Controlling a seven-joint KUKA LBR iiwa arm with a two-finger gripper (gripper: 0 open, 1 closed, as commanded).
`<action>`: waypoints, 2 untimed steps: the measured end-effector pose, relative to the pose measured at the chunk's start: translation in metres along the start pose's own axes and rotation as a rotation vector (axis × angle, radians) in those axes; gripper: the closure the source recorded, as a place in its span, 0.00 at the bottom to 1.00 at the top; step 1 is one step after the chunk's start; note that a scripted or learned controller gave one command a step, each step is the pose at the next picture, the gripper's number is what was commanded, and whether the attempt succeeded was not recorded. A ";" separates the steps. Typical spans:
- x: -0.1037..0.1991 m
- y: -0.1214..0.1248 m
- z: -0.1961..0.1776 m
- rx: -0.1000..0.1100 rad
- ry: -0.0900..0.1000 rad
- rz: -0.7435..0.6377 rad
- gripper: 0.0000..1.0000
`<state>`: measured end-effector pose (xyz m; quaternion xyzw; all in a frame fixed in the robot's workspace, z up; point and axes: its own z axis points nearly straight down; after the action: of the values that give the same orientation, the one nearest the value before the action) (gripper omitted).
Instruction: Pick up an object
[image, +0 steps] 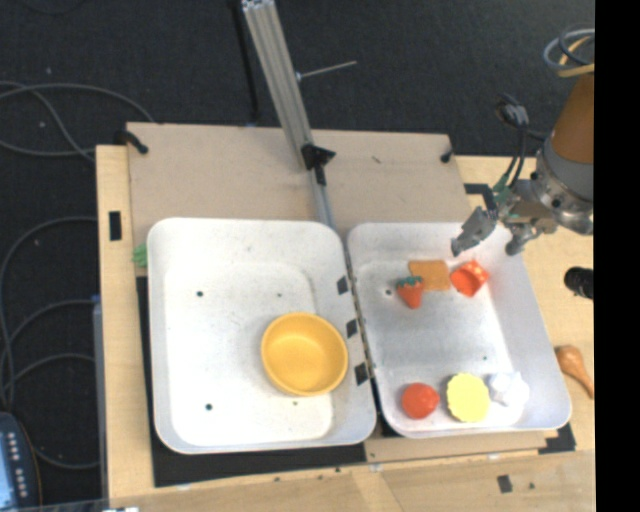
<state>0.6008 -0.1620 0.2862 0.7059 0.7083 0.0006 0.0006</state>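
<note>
The gripper hangs over the back right corner of the right bin, its two fingers spread apart with nothing between them. Just in front of it and slightly toward the bin's middle lies the nearest candidate — a small red-orange object, sitting close below the fingertips but not touching them.

Taking that red-orange object as the marker: a flat tan piece lies just beside it on the side toward the left bin, and a small red-and-green item sits just beyond the tan piece, a little nearer the front. Well apart from it, along the front wall of the right bin, rest a red ball, a yellow round object and a white crumpled object in a row.

A yellow bowl sits in the left bin, far from the red-orange object and across the divide.

By the look of it, the pick turns on one short relation — the red-orange object lies forward and down from the open fingers, so a small advance and descent would likely bracket it. Its crowding against the tan piece could spoil a clean closure.
</note>
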 end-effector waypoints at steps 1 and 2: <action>0.000 0.000 0.000 0.000 0.000 0.000 0.00; -0.003 0.009 0.057 0.005 -0.003 0.004 0.00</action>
<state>0.6098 -0.1650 0.2297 0.7073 0.7069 -0.0024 -0.0003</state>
